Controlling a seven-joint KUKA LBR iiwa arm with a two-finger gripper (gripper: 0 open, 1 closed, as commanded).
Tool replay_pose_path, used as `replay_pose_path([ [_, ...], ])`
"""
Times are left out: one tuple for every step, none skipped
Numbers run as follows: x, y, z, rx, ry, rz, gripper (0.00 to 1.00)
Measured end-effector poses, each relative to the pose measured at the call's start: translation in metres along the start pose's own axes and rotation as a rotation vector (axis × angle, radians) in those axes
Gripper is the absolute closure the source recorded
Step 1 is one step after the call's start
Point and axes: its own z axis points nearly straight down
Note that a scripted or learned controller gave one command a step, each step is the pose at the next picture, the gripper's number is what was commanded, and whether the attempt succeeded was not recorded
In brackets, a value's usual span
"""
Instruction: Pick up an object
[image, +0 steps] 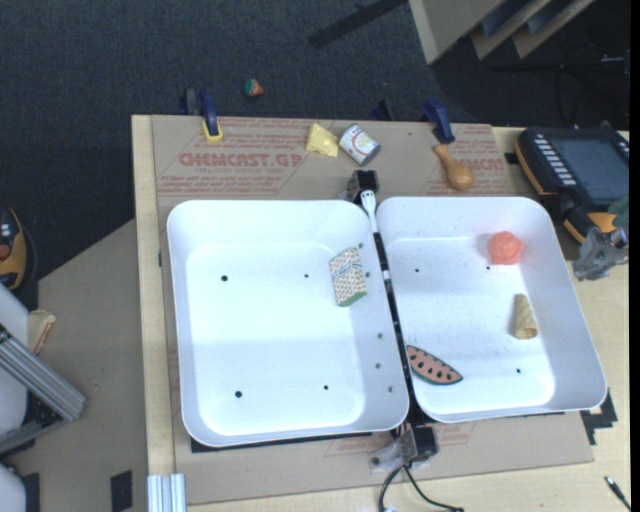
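Cabling and a small black connector lie at the near edge of the bench, just below the seam where the two white bins meet. Left bin contains one candidate object: a small flat packet with a green-and-white pattern, lying tilted on the floor of the bin close to its right wall and toward the far side. Right bin contains three candidate objects, set well apart from one another. Item one is a watermelon slice, a flat wedge with a red face, dark seeds and a green rind, lying at the near left corner with its tip against the wall shared with the left bin. Item two is a tan cone-shaped piece, lying on its side near the right wall. Item three is a pink-red ball, rounded and slightly blurred, resting toward the far right. On the board behind the bins lie a yellow wedge, a small white box just beside it, and a brown wooden piece. Two blue clamps hold the far edge of the board. A teach pendant rests at the far right. Grey metal hardware, apparently the gripper, sits at the right edge, just outside the rim of the right bin; whether it is spread or pressed together cannot be told. No candidate object is in contact with it.
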Motion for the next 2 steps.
replay_pose_path([
  [-0.007,-0.009,-0.171,-0.032,-0.008,-0.011,1.0],
  [0.04,-0.005,-0.083,-0.003,0.002,-0.015,1.0],
])
